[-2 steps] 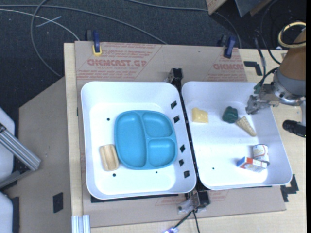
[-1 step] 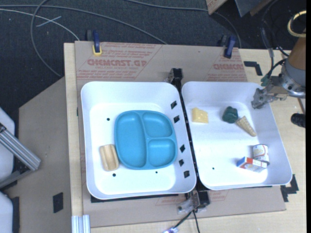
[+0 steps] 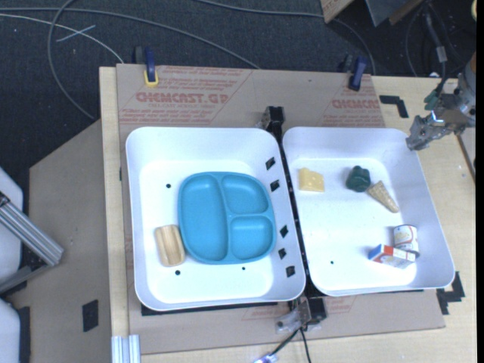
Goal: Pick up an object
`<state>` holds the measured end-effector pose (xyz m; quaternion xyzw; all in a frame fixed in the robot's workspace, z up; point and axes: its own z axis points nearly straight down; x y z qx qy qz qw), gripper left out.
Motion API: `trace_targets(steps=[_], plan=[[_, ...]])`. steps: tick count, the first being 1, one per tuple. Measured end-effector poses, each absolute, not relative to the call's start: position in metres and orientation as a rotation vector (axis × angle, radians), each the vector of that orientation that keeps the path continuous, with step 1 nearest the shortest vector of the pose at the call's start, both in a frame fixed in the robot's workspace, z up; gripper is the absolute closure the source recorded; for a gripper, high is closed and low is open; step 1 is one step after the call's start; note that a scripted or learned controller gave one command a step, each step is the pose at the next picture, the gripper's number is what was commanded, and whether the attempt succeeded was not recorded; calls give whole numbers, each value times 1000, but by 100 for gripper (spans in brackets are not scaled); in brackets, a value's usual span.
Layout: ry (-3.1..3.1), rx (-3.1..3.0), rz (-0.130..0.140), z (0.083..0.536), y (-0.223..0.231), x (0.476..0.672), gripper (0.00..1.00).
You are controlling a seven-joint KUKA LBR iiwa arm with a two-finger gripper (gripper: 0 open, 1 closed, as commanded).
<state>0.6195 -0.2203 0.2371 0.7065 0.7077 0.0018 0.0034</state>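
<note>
Camera view, near edge first: counter (image 3: 98, 225) carries a brown cardboard sheet (image 3: 227, 89) under two shallow white bins set side by side, touching along their inner rims. Left bin (image 3: 144, 203): a tan bread-like piece (image 3: 169, 245) lies near the front left, just beside the left rim of a blue divided plate (image 3: 225, 216) that sits about mid-bin with its three compartments bare. Right bin (image 3: 423, 225): nearest the front right, a small red, white and blue carton (image 3: 393, 255) lies on its side with a small white cup-like item (image 3: 405, 237) touching it on the far side. Farther back, a tan cone-shaped object (image 3: 383, 196) lies flat, its wide end just beside a dark green lumpy object (image 3: 358, 178). A pale yellow block (image 3: 311, 180) sits left of the green one, near the bin's inner wall. Gripper (image 3: 425, 133) hangs over the far right corner of the right bin, at or just outside its rim, well apart from every object; nothing seen between its parts, and whether it is open or closed cannot be told at this size. Beyond, two clamps, blue and yellow (image 3: 150, 67) and blue (image 3: 356, 72), pin the cardboard's far edge. Dark floor with loose cables (image 3: 68, 29) lies behind.
</note>
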Motion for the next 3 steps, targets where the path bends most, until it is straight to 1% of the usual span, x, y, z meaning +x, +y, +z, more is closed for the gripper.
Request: trace_targets(steps=[1, 3], plan=[[2220, 2217, 4, 268, -220, 620, 100], [2228, 2217, 1, 277, -124, 628, 100]])
